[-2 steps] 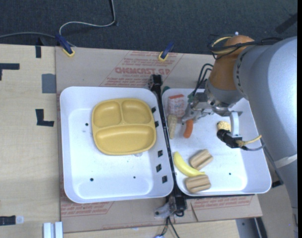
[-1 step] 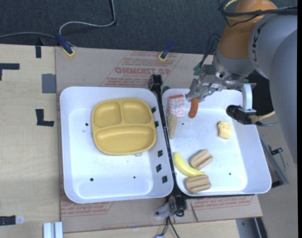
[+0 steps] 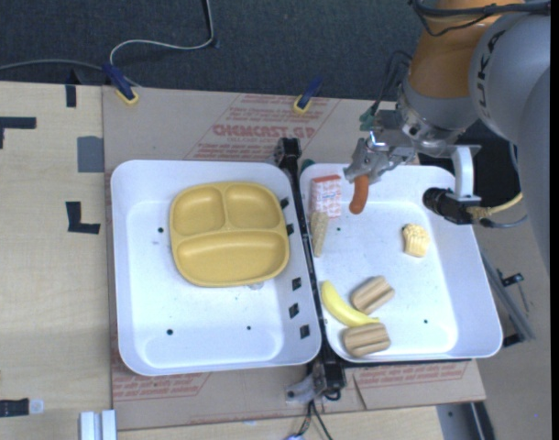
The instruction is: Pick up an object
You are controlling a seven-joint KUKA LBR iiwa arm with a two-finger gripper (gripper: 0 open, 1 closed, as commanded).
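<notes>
My gripper [image 3: 363,174] hangs over the back left part of the right bin [image 3: 463,282], shut on an orange-red sausage [image 3: 358,195] that dangles upright from its fingers, above the bin floor. Below and around it in the right bin lie a small red-and-white carton [image 3: 326,192], a pale wafer stick [image 3: 320,232], a yellow corn piece [image 3: 415,239], a banana [image 3: 344,306] and two tan bread rolls [image 3: 371,293] [image 3: 366,339].
The left bin [image 3: 142,328] holds a yellow divided plate [image 3: 230,232]. A black divider strip [image 3: 298,236] runs between the bins. The grey arm with its orange band [image 3: 458,16] reaches in from the upper right.
</notes>
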